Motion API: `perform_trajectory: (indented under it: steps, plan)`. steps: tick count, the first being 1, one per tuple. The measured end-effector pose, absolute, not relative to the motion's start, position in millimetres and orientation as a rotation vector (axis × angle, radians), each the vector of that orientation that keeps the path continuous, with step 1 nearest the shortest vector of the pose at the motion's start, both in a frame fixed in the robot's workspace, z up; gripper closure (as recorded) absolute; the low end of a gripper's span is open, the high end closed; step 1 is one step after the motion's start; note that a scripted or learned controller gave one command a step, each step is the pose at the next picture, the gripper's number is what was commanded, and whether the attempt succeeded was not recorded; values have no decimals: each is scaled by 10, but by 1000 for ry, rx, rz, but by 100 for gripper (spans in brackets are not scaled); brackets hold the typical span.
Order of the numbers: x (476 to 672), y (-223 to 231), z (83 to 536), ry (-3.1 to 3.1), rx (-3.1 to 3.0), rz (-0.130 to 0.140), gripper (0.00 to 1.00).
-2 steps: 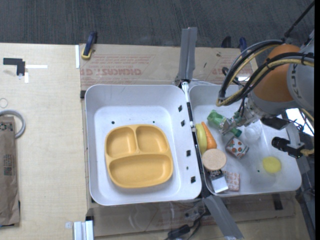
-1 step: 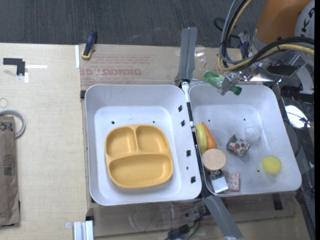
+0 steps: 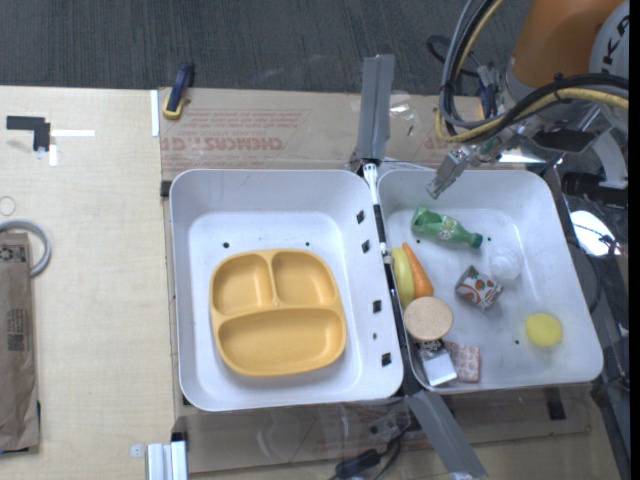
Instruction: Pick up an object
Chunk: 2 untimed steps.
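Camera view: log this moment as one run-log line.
pincer above right bin's far-left corner | holding nothing visible | nearest: green bottle | yellow tray in left bin

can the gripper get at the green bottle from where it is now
Probably yes. The gripper hangs over the right bin's far edge, just above the green bottle, which lies on its side with nothing on top of it or between them.

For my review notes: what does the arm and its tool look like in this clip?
The arm enters at upper right with a rounded orange band above light grey housing. Black and yellow cables loop around it toward the wrist. The tool is a slim grey metal piece over the right white plastic bin. Its fingers are too small to make out.
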State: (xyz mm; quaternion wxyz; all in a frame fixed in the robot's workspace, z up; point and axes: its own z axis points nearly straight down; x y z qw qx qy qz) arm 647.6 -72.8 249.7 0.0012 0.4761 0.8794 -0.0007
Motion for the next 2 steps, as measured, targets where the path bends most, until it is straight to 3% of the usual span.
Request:
perform_trajectory:
  steps: [1,2]
  plan:
    - [6038,-776,1906,2654,1682,-3,0]
    - [6039,-777,1909,2654,1682,-3,0]
